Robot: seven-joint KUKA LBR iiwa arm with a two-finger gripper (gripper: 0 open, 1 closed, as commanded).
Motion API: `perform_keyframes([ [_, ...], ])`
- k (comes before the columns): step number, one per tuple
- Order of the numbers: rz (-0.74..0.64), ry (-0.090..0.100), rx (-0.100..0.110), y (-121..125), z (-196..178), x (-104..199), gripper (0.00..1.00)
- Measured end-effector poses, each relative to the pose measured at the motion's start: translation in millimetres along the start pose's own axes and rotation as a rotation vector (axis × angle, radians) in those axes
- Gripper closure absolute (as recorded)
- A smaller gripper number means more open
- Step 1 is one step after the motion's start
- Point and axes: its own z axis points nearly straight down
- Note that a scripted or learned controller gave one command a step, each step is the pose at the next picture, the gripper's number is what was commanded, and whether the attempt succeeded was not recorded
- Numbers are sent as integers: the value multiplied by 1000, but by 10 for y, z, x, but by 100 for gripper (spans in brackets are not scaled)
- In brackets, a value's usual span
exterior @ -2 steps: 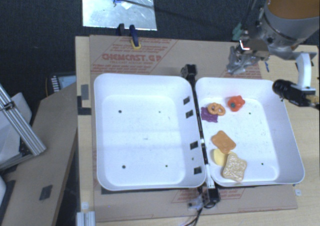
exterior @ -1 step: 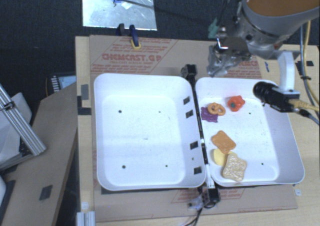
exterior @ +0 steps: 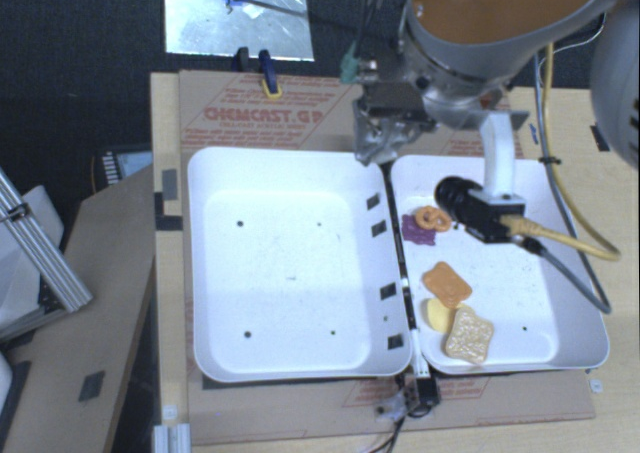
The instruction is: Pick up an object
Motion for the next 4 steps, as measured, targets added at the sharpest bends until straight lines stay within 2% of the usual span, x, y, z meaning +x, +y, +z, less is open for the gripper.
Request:
perform_keyframes([
  [1, 11, -6, 12, 128, 1504, 180, 100],
  [2, 6, 6, -17, -93, -630, 310, 100],
  [3, 5, -1, 1, 30, -523, 663, 100],
  [4, 7, -2, 1, 27, -524, 646, 0],
])
